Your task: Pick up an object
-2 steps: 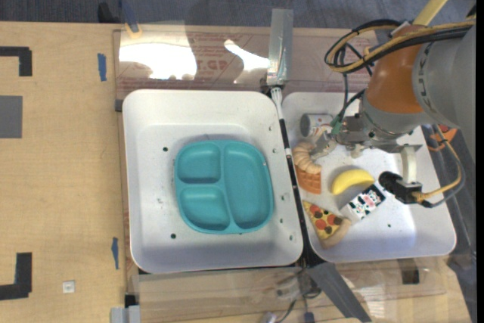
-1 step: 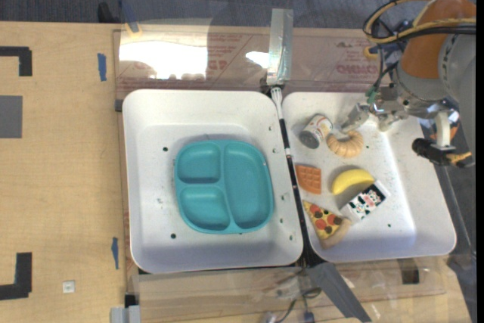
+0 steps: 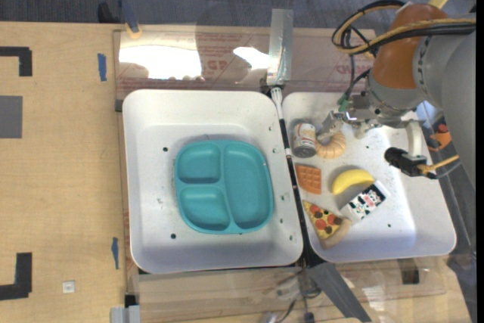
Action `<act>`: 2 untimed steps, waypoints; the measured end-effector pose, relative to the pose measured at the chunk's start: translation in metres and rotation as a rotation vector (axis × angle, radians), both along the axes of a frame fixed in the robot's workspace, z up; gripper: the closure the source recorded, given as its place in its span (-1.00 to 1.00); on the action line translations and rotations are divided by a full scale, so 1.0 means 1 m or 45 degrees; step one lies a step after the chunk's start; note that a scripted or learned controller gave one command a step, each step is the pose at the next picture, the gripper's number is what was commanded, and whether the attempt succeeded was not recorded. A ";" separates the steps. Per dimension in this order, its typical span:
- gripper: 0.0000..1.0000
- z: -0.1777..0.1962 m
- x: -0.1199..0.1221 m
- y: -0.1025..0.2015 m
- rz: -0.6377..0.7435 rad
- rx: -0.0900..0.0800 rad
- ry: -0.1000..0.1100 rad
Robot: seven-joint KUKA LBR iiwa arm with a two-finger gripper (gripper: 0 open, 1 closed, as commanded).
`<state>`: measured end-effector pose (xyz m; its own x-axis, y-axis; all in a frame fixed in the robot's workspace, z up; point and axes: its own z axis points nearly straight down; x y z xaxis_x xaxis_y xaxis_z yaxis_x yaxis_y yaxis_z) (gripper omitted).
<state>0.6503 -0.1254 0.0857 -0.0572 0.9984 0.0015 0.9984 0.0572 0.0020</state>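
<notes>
Tan curved pastry, prob. a toy croissant, lies in the far-left part of the right bin, just beside a small can on its left; whether they touch cannot be told. Long axis runs approx. left-right, w/ a slight curve.

Gripper hangs just to the far side of the pastry, so the pastry lies toward the near side of it and slightly left. Height above the pastry is not readable. Gripper opening: cannot tell. Nothing is visibly held.

Judgement: the next move needs a short shift toward the near side, then descent, closing across the short (near-far) axis. Risk: bumping the can.

Outward:
- orange waffle piece, near side of the pastry
- banana, to the waffle piece's right
- black-white packet and pizza slice, nearer again
- left bin w/ teal divided plate
</notes>
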 end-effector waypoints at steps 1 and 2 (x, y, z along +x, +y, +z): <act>1.00 0.013 0.002 -0.002 0.001 -0.005 -0.007; 1.00 0.105 0.014 0.091 0.030 0.001 -0.014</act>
